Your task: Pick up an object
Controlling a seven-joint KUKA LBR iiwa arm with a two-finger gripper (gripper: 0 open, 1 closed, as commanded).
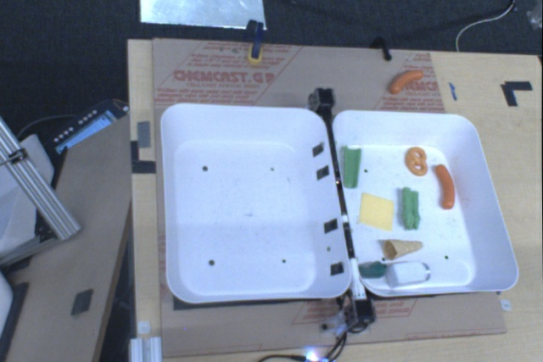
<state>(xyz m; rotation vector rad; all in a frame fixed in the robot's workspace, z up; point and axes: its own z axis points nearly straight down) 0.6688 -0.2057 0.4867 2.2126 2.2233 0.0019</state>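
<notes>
Flat yellow square (377, 211), glossy orange sausage (445, 186), in right bin (477, 243)

I see a wooden bench (140, 208) topped by a brown protective sheet (280, 68) printed with red lettering. Two shallow white bins rest on that sheet side by side, the left bin (246, 119) touching the right bin (484, 157). An orange toy sausage (405, 81) lies on the sheet, just beyond the right bin's far rim.
</notes>
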